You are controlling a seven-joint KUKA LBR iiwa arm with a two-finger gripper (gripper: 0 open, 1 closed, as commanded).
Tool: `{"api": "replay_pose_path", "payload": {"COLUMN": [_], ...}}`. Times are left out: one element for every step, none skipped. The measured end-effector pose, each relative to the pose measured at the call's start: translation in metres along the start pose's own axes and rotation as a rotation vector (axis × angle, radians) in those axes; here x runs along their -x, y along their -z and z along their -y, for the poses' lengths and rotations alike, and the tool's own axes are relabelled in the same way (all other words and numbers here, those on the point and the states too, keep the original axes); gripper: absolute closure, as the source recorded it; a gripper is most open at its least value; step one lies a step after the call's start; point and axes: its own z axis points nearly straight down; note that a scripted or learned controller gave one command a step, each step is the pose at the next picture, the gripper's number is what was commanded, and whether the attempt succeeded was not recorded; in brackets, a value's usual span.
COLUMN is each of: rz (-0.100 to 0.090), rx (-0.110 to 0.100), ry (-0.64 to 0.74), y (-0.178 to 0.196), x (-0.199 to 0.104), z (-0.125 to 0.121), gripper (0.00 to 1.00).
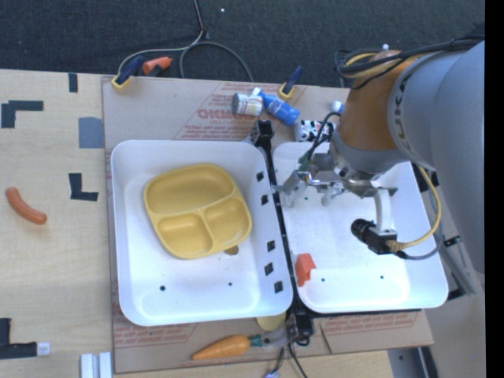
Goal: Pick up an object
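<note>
— Left bin (130,235)?
— Holds a yellow divided plate (197,209), lying flat near the middle.
— Right bin (409,286)?
— Carries a small orange block (304,268) at the front-left corner, close against the divider wall.
— Gripper (315,181)?
— Hangs over the right bin's back-left part, well apart from the orange block. Fingers hidden under the wrist; cannot tell whether released or clenched.
— Elsewhere on the bench (47,290)?
— Toy carrot (223,346) along the front edge, sausage (26,206) near the left edge.
</note>
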Motion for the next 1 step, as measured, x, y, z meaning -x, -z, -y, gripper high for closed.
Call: {"api": "replay_pose_path", "payload": {"rz": [0.008], "rx": [-0.003], "ry": [-0.014], "y": [-0.0308], "x": [0.1079], "z": [-0.0476], "gripper": [0.0]}}
